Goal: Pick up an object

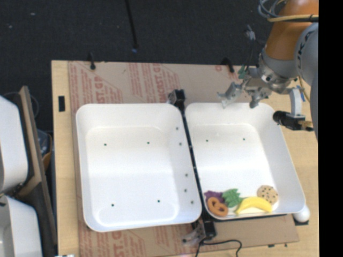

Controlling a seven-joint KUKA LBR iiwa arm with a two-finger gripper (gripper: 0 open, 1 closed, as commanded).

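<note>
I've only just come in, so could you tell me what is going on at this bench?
A grey and orange arm is set to pick up an object. Its gripper hangs over the far rim of the right bin, with nothing between its fingers. The toy food, a banana, cookie, pretzel and green piece, lies untouched at that bin's near edge.

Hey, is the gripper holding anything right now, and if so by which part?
Nothing is held. The gripper hangs over the right bin's far edge, while the toys lie along its near edge.
</note>
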